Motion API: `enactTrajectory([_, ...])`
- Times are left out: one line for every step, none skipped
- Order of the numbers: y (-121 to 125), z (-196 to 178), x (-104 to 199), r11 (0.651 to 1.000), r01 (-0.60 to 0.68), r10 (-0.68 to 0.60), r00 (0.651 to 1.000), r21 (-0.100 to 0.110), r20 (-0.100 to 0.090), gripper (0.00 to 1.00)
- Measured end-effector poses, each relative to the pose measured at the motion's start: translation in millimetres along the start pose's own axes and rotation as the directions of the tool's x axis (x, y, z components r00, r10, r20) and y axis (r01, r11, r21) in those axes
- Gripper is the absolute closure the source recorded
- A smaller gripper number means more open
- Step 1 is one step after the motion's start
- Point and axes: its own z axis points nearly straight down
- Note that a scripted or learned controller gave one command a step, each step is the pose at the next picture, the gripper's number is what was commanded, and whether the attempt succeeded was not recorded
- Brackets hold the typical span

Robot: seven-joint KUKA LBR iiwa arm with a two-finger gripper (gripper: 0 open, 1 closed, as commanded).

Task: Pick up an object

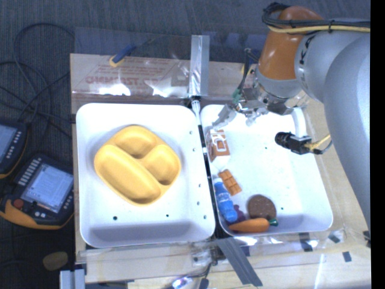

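Hand (231, 114) hangs at the right bin's (301, 185) upper-left corner, cannot tell its state; nearest item, the small orange-white box (218, 144), lies just below against the wall, so 1 descent risks clipping the rim.

The surface (90, 65) carries two shallow white bins side by side, the left bin (87, 221) touching the right bin (313, 197), with crinkled clear plastic sheeting (138, 74) behind them.

The grey arm (346, 71) bears an orange band (281, 47), black cables, and seemingly a metallic hand (240, 108).
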Motion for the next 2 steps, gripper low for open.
enactTrajectory([23,-3,18,0.989,0.150,-0.150,0.989,0.001,0.001,0.00])
enactTrajectory([18,-1,-8,0.925,0.379,-0.379,0.925,0.000,0.001,0.00])
